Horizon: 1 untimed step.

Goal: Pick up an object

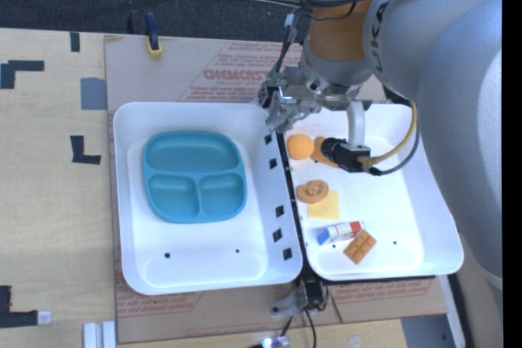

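A teal three-compartment plastic tray (195, 176) lies in a plain white bin (130, 175). The other white bin (424, 240) holds an orange ball (300, 146), a tan ring-shaped biscuit (312, 191), a pale yellow square slice (324, 207) and a brown waffle-patterned block (360, 247).

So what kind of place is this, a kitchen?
Probably a robot lab, not a kitchen. A grey robot arm reaches over two white bins on a bench, with toy food like an orange ball and a blue plate.
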Motion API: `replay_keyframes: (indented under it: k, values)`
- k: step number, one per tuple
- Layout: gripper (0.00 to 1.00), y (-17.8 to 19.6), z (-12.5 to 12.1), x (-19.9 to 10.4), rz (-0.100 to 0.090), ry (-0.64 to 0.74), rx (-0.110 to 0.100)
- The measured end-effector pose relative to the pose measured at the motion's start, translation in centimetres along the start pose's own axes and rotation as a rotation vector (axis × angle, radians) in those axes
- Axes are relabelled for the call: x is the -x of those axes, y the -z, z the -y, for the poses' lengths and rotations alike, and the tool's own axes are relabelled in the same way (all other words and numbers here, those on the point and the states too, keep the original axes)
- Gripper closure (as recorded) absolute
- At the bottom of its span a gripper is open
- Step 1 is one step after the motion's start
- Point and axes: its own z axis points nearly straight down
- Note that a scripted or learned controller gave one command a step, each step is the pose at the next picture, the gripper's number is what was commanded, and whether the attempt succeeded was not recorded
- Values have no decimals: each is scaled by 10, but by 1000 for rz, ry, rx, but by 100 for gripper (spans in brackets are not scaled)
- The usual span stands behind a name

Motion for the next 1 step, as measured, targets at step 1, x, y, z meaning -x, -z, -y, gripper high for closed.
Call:
replay_keyframes:
  k: [1]
  values:
    - [100, 0, -18, -57, 1, 0, 1]
